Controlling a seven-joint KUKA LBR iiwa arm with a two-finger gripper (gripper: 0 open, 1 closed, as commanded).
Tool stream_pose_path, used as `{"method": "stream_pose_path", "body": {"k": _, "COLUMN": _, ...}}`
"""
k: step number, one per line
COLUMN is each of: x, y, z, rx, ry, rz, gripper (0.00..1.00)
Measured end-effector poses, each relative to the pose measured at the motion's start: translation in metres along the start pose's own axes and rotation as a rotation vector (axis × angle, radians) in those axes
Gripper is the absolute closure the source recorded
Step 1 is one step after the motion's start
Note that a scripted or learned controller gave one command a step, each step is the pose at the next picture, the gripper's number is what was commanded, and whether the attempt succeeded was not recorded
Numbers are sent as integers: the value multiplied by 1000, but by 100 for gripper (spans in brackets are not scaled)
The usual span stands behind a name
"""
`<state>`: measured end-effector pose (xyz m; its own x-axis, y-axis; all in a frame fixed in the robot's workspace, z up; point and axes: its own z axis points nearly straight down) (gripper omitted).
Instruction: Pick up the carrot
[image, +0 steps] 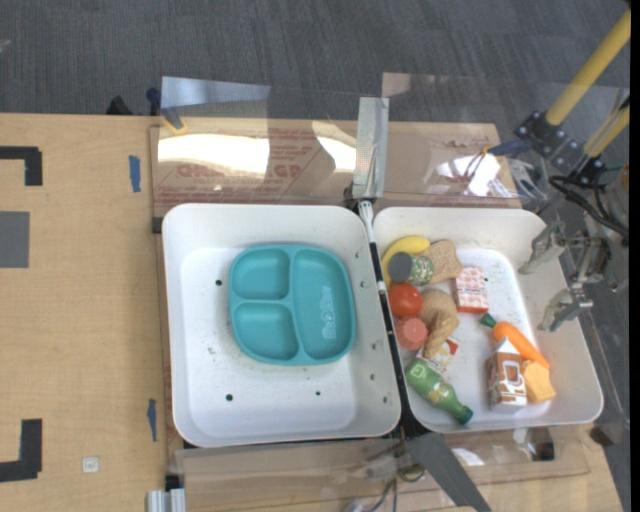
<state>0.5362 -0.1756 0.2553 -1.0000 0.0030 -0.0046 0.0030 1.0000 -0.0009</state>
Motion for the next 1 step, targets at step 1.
{"method": "stream_pose_path", "body": {"k": 1, "x": 1, "y": -25, "z": 133, "rx": 6, "ry": -18, "rz": -4, "gripper": 0}}
